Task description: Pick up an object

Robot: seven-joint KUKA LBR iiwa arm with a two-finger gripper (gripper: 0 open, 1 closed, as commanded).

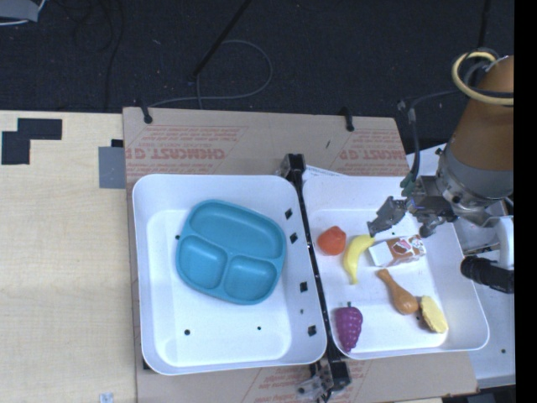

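Left bin [159,225]: we see blue tray [230,251] lying flat, three compartments. Right bin [470,330]: tomato [331,240] near divider, banana [356,257] just right of it, grapes [348,326] at near edge. Small carton [401,251] beside banana, drumstick [398,290] nearer us, yellow wedge [433,314] touching its right end. Claw [406,215] hangs over far side of bin, above carton; fingers [386,217] apart, nothing between them. Arm [485,133] enters from right.

Tray [230,251] in left bin [159,196]; banana [356,257] in right bin [470,330].
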